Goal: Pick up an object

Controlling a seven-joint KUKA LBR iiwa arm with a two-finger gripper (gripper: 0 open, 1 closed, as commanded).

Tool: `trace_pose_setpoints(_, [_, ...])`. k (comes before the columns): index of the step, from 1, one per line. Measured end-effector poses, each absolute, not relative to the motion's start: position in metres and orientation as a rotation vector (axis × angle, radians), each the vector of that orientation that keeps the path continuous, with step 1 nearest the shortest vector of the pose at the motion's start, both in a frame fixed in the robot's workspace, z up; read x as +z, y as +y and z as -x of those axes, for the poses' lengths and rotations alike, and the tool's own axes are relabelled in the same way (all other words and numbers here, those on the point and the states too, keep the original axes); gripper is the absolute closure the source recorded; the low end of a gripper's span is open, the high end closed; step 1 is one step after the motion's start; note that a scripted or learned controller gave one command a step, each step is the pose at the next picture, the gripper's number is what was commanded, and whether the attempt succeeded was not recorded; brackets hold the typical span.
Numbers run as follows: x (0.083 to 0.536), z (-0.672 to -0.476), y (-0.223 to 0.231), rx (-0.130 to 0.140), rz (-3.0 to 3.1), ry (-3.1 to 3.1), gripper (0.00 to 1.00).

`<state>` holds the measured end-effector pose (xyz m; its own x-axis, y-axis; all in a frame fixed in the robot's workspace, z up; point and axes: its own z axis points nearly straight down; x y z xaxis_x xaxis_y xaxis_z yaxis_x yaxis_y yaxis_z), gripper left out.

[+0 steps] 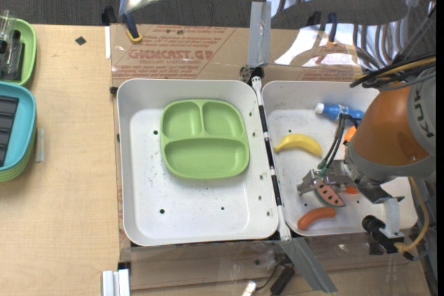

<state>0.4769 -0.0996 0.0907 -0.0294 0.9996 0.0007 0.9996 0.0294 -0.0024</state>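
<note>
Looking at your claw, you find it low in the right bin, its metal fingers pointing toward nine o'clock and spread a little apart. A red watermelon-slice toy lies right under them at about five o'clock; you cannot tell whether the fingers pinch it or merely touch it. The orange band of the arm sits at two o'clock from the claw. At twelve o'clock from the claw, near it, lies a yellow banana. At six o'clock, just beyond the slice, rests an orange sausage-shaped toy. A blue and white tube lies toward one o'clock, by the bin's far wall. The left bin at nine o'clock holds a green divided plate, lying flat. Both bins rest on a wooden bench with a cardboard sheet behind them. At the bench's left edge you see stacked green and teal trays.
</note>
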Motion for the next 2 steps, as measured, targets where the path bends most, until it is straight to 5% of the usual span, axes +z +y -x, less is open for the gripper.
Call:
trace_pose_setpoints(1, [0.190, -0.478, -0.002, 0.004, 2.259, -2.182, 0.00])
trace_pose_setpoints(2, [0.190, -0.511, 0.087, 0.010, 2.513, -1.884, 0.00])
